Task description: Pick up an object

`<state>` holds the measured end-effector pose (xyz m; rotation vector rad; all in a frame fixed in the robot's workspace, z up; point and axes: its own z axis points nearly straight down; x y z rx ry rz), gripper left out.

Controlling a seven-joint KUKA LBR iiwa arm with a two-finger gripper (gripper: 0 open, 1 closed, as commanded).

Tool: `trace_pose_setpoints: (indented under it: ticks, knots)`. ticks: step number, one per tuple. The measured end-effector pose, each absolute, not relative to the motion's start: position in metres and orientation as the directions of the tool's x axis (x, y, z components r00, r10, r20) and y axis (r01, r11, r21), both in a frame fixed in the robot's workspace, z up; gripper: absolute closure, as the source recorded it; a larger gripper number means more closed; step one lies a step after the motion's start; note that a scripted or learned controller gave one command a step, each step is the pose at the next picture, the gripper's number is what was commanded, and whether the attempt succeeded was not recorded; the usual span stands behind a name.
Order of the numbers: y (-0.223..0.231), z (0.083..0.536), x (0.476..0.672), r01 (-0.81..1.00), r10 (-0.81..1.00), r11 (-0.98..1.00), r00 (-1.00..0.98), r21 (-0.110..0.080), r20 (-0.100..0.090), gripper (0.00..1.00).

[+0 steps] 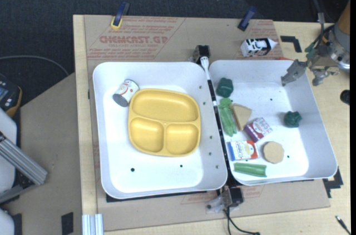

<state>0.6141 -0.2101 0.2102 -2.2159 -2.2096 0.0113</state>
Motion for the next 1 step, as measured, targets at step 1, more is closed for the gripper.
trace_pose_setpoints:
  ticks: [1]
  knots:
    - [-0.2097,0.2184,0.6173,1.000,1.000,0.000,0.000,0.000,0.000,0.00]
